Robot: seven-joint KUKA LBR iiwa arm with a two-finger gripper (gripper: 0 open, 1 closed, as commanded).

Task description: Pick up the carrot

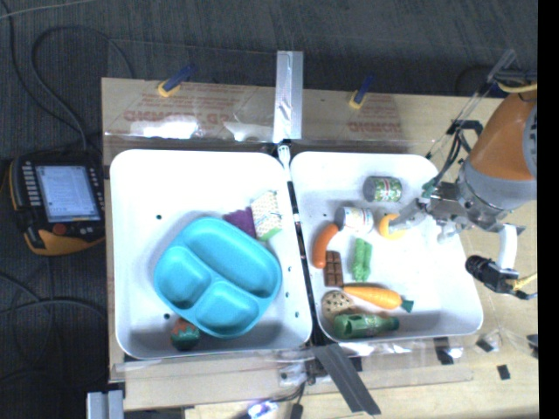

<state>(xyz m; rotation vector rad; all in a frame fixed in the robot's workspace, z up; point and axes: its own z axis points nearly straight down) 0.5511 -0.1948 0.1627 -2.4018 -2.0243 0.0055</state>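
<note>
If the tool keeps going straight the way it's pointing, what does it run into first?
The tool points left across the right bin. First in that line is probably the small yellow piece by its tip, then the white item. Its height is unclear, so it might pass over them.

The carrot (377,297) lies in the lower part of the right bin (454,299). A green bottle (365,325) touches it from below, a cookie (335,303) sits just at its left, and a chocolate bar (334,269) and green pepper (361,258) stand close above. Bare white floor lies to its right, open for approach.
</note>
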